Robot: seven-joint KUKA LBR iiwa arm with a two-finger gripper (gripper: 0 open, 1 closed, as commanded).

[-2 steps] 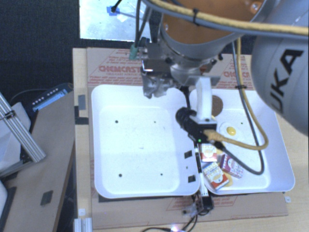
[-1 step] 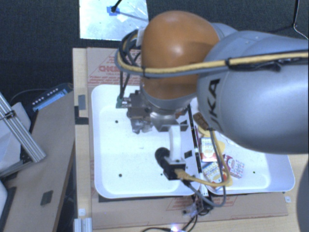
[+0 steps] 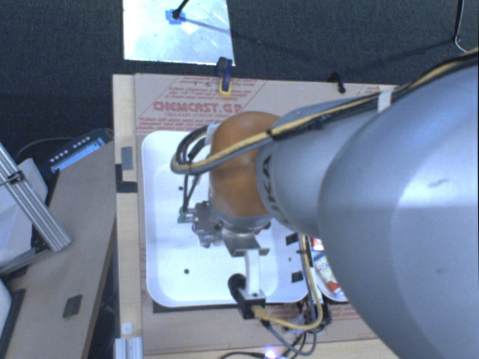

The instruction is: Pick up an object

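Object (image 3: 329,273), printed red and white, is lying just right of the left bin (image 3: 161,200), mostly hidden under the arm (image 3: 374,200). Gripper (image 3: 203,223) is hanging over that bin's smooth white floor; open or closed, cannot tell. Bin is sitting on red-printed cardboard (image 3: 187,99) on a wooden bench (image 3: 86,208). Dark carpet (image 3: 60,51) is showing behind, bearing a shiny metal sheet (image 3: 176,21).

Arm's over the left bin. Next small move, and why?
Probably lift slightly: the arm covers the middle of the left bin, hiding any target there. A colourful item shows to the right, under the arm.
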